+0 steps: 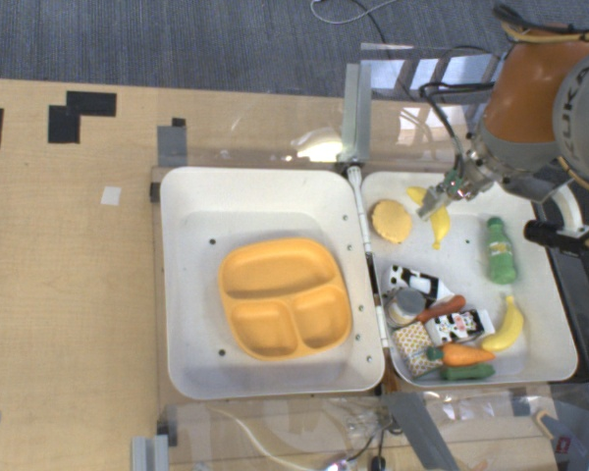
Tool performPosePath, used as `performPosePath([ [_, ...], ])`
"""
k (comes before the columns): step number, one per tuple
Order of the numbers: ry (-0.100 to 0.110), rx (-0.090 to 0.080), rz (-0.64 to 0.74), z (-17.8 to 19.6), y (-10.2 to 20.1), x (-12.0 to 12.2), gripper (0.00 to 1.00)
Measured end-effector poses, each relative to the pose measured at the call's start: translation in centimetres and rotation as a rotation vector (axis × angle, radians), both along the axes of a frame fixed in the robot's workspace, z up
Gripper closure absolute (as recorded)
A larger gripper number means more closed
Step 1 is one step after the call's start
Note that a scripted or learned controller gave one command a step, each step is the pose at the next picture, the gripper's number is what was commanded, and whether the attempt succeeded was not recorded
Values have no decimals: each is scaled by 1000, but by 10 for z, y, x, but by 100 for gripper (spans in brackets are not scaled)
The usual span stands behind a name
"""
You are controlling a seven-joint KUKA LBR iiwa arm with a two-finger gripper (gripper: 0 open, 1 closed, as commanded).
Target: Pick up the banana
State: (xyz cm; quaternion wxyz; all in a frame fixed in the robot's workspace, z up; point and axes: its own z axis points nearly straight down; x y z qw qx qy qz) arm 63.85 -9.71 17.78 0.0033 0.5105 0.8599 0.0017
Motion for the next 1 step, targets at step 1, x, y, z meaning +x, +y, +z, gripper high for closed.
performPosePath([
  [1,1,-1,168,9,24,-6,100],
])
